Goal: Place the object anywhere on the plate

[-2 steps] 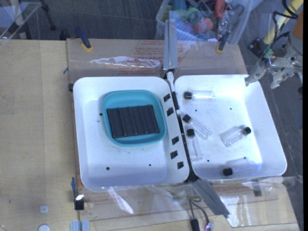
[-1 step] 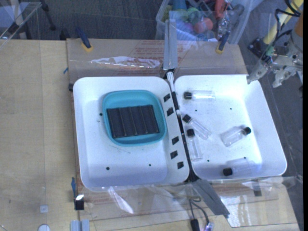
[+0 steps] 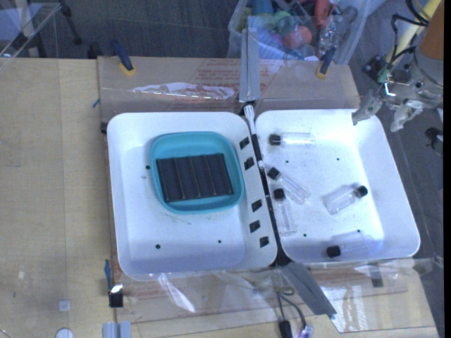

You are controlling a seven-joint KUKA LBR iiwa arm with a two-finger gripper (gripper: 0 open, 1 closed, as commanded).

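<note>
**Q:** What is on the bench?

**A:** Two shallow white bins sit side by side, seen from above at a slant. The left bin (image 3: 130, 238) holds a teal plate (image 3: 195, 172), squarish with rounded corners, and a dark ridged rectangular insert (image 3: 194, 177) lies across its middle. The right bin (image 3: 394, 217) holds several small clear bottles with black caps.

**Q:** Where exactly are the bottles?

**A:** One bottle (image 3: 291, 139) lies on its side near the bin's far edge. Another bottle (image 3: 345, 197) lies tilted towards the right of centre. A third bottle (image 3: 290, 187) lies close to the divider between the bins, with another clear one just below it that is hard to make out. A fourth bottle (image 3: 352, 248) rests against the near wall. All of them are apart from the plate, in the other bin.

**Q:** And the robot's gripper?

**A:** The gripper (image 3: 386, 111) hangs at the far right corner of the right bin, above its rim. Its two pale fingers are spread apart with nothing between them. It is well apart from every bottle.

**Q:** Anything behind the bins?

**A:** A clear tub of colourful toys (image 3: 303, 9) stands beyond them.
</note>
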